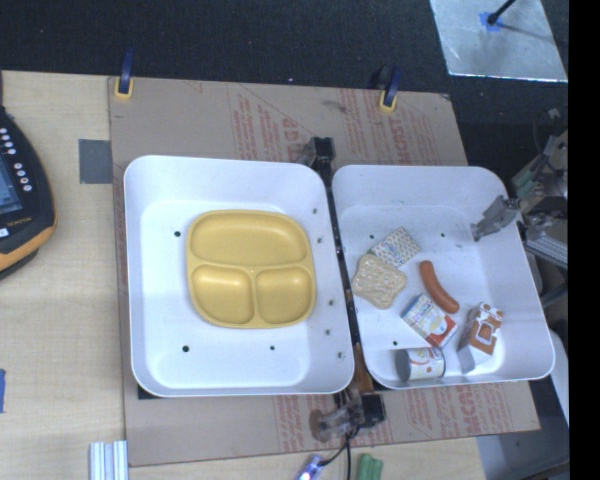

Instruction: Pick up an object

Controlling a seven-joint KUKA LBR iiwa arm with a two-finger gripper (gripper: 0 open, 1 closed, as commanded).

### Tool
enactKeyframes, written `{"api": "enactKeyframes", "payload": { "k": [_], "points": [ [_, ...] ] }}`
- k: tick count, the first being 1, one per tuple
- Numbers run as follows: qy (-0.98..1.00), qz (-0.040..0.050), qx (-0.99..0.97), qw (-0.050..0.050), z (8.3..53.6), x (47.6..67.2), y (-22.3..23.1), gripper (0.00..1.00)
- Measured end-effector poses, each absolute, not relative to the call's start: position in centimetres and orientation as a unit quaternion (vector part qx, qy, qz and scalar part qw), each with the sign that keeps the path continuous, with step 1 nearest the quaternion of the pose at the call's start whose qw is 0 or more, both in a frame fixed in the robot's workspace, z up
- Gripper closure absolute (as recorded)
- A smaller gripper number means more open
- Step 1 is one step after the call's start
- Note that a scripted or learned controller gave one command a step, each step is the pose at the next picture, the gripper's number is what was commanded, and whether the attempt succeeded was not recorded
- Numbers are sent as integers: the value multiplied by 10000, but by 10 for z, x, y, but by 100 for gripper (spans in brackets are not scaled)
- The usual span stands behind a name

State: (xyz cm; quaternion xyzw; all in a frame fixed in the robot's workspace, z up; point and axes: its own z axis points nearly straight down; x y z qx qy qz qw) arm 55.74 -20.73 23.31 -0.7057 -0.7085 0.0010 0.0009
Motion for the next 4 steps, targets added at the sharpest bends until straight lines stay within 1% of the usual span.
{"api": "enactKeyframes", "payload": {
  "k": [1,2,3,4],
  "points": [
    [-7093,20,-7049,20,144,558,-167,0],
    [-7094,20,-7048,14,91,559,-154,0],
    [-7102,27,-7040,12,102,559,-155,100],
    [-7089,2,-7053,10,192,565,-64,100]
  ]
}}
